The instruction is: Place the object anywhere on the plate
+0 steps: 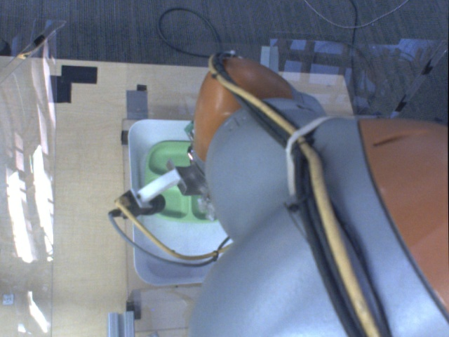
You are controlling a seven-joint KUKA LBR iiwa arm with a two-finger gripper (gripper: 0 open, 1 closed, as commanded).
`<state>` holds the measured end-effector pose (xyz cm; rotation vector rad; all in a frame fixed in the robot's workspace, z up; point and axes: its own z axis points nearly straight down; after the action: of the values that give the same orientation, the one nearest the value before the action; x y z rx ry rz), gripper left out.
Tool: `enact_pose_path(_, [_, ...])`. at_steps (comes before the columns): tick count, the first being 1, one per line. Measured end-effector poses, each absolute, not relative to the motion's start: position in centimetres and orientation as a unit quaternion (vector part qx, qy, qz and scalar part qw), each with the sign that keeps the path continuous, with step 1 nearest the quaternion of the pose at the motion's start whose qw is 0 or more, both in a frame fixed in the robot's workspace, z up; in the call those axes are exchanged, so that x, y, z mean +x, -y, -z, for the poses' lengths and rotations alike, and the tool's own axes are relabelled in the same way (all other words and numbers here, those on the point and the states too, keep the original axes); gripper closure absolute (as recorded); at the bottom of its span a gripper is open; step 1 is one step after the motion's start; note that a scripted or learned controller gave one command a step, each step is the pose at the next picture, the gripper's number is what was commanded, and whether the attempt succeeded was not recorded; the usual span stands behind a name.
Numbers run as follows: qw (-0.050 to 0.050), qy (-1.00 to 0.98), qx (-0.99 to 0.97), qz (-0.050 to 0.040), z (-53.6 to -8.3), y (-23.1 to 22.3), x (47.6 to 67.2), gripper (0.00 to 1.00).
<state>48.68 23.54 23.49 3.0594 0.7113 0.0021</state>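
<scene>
A green plate (163, 161) lies in the left white bin (144, 135), toward its far side. My gripper (193, 181) hangs low over the plate's right part, and the grey arm with its orange band (224, 100) hides most of it. A white bar (158, 185) and a black cable end (151, 203) stick out from the wrist to the left, over the plate's near edge. A small teal bit (188, 127) peeks out at the arm's edge above the plate; what it is cannot be told. No object shows plainly on the plate.
The arm covers the whole right half, with the right bin under it. A yellow-black cable (165, 248) loops across the near part of the left bin. Wooden bench (77, 188) lies to the left, with a metal bracket (137, 102) behind the bin.
</scene>
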Motion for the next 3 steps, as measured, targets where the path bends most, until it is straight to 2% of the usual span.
enact_pose_path(1, [0.000, -0.301, 0.954, 0.0002, -26.1, -12.7, 48.7, 1.00])
enact_pose_path(2, [0.000, -0.224, 0.975, -0.0044, -36.2, -19.3, 48.8, 1.00])
enact_pose_path(3, [0.000, -0.205, 0.979, -0.0006, -24.3, -23.4, 48.7, 1.00])
